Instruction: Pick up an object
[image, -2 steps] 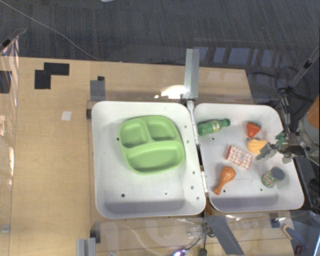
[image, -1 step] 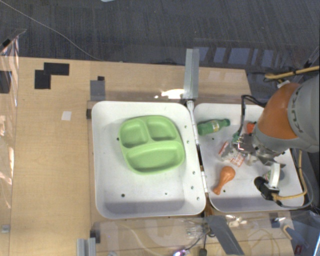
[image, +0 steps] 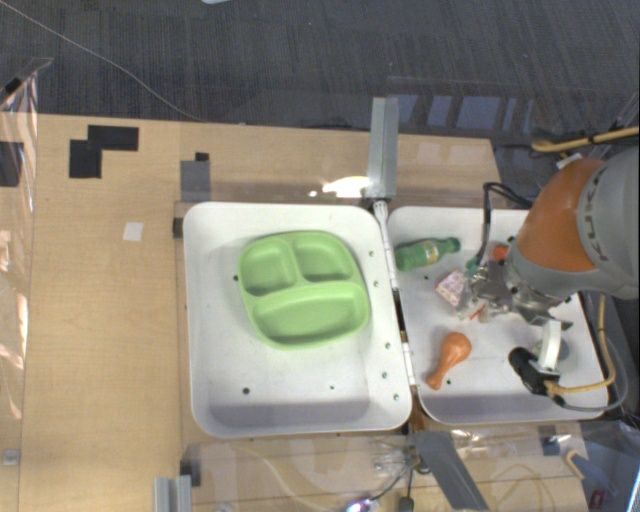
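Right bin (image: 500, 400): hand (image: 487, 297) low beside a small pinkish packet (image: 452, 288); grip state can't be told, possibly touching it. Green bottle (image: 425, 251) behind, orange drumstick-shaped toy (image: 449, 358) in front. Left bin (image: 215, 390): green divided plate (image: 302, 287).

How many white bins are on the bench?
2. The left bin holds a green divided plate. The right bin, beside it, holds a green bottle, an orange toy and the arm.

Right bin (image: 500, 400) crowded: bottle (image: 425, 251) at 11 o'clock, packet (image: 452, 288) centre, drumstick (image: 448, 358) at 7; bare floor at 6.
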